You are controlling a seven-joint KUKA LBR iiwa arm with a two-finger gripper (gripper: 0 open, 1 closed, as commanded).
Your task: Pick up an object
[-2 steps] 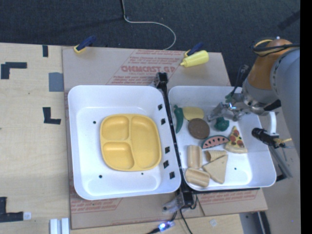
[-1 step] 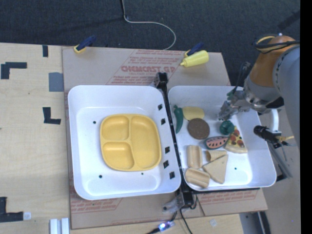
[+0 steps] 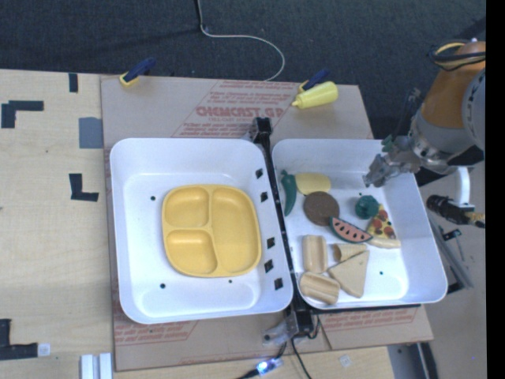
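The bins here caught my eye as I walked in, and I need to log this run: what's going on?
A grey and orange arm reaches in from the right, its gripper hanging over the far edge of the right bin, above a pile of toy food: a teal piece, watermelon slice, pizza slice and others. Nothing shows between its fingers. The left bin holds a yellow divided plate.

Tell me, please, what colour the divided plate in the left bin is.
The plate is plain yellow, clearest in the camera view.
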